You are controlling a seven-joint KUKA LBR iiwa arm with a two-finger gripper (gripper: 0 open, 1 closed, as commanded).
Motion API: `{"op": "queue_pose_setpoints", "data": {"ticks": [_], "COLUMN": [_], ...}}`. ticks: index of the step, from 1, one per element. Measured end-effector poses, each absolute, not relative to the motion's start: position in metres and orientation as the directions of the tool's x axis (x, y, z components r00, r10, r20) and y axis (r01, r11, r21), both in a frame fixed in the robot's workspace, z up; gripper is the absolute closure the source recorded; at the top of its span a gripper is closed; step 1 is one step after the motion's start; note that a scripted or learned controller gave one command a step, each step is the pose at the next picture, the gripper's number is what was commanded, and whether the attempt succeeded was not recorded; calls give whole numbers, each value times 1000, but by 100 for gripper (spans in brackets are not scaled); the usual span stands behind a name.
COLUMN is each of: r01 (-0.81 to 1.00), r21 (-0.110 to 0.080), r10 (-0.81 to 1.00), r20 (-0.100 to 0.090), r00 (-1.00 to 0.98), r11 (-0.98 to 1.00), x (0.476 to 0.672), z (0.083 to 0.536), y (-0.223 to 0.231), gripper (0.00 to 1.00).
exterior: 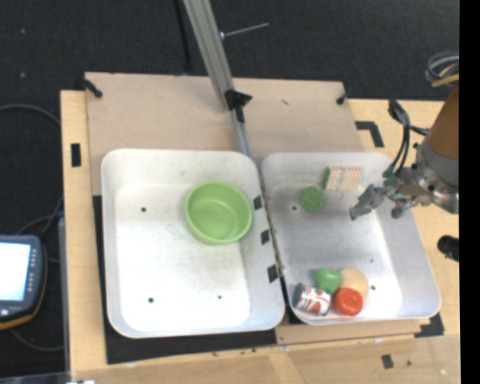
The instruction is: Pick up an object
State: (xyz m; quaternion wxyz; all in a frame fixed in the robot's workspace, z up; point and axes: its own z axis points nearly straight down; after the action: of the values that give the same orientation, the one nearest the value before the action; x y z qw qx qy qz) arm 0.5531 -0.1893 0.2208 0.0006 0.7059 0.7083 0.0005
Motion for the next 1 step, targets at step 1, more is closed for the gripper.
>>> {"op": "queue_pose_setpoints", "data": {"ticks": [1], "r01": [1000], "r21": [2], "r10": [1000], "r20": [0], "r00": [-3], "r11": [3], "x": [553], "z": [221], "y": [-189], "gripper": [0]}}
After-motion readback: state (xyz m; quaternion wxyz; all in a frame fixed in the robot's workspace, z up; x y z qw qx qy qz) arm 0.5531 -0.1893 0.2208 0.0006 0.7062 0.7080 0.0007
